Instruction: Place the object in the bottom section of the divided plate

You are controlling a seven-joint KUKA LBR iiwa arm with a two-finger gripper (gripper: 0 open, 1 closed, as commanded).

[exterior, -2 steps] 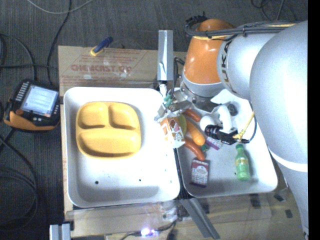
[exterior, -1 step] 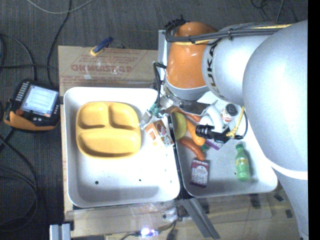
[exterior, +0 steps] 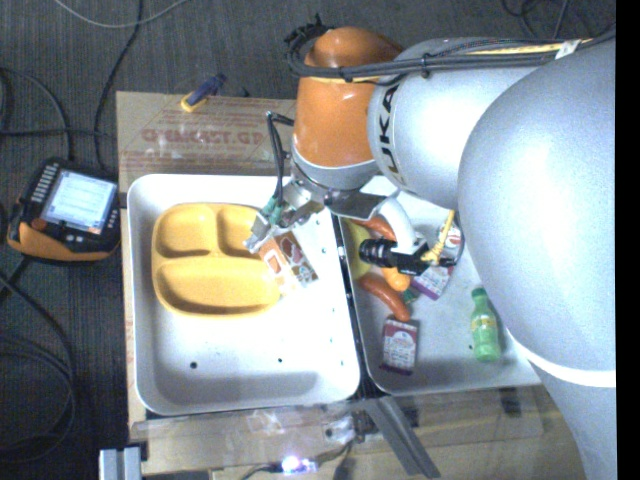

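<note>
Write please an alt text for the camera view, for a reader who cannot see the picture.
A grey and orange robot arm holds its pincer at the right edge of a yellow divided plate in the left white bin, with a small orange and white packet just below the pincer. The right bin holds a green bottle, a red packet and other small items.

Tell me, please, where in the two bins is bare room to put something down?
Left bin: bare floor below the yellow plate, down to the near wall. The plate's bottom section is bare too. The gripper holds a small carton at the plate's right edge. Right bin: crowded with the green bottle, red packet and other items.
</note>
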